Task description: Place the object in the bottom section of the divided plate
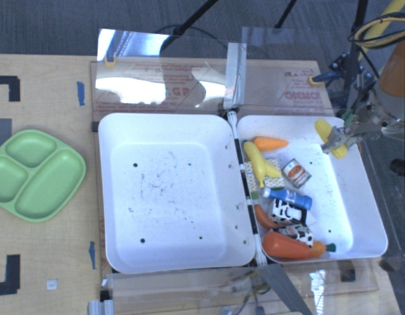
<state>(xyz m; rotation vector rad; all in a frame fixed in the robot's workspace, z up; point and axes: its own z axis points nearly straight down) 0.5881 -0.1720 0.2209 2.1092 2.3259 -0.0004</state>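
Note:
A green divided plate point(37, 174) lies on the bench at the far left, with two small sections at its top and one long section at its lower right. My gripper point(336, 142) hangs over the back right of the right bin point(360, 231). It is shut on a small yellow object point(325, 129), which sticks out on both sides of the fingers. The plate has nothing in it.
The right bin's left half holds a small carrot point(270, 143), a banana point(256, 163), a can point(296, 173), a blue bottle point(287, 197), a black-and-white toy point(285, 212) and a big orange vegetable point(293, 246). The left bin point(123, 241) stands between gripper and plate.

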